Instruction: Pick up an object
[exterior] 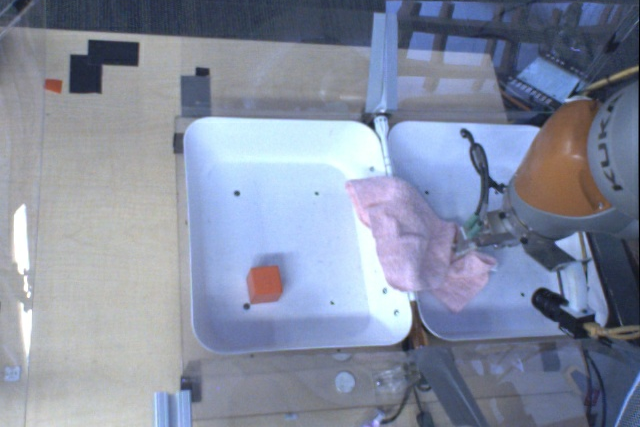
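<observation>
End effector [478, 233] is touching pink cloth [418, 243] in right bin [520, 315], finger state cannot be told | arm [585, 165] is showing letters "KU" | orange block [265, 284] is lying in left bin [215, 215]

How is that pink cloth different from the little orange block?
The pink cloth is soft, crumpled and large; the orange block is small, stiff and square-edged. The cloth drapes over the divider between both bins, while the block sits wholly inside the left bin. The claw is at the cloth's edge; the block lies far from it.
</observation>
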`<act>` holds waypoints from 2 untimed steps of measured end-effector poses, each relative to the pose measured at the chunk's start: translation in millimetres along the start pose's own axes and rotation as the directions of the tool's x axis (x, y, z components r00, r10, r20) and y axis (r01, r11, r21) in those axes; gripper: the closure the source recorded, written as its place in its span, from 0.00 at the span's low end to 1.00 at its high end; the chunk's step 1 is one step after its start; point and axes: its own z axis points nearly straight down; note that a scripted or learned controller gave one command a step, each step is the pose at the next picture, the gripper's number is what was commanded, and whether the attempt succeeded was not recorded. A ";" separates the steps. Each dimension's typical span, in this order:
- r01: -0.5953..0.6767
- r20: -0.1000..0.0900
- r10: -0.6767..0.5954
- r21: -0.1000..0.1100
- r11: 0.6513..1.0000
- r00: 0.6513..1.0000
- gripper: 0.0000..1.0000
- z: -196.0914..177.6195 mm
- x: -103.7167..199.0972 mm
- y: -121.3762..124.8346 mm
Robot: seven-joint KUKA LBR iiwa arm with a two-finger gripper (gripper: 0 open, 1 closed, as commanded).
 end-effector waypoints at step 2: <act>0.090 -0.009 -0.090 0.020 0.996 0.996 1.00 9.1 -6.7 74.4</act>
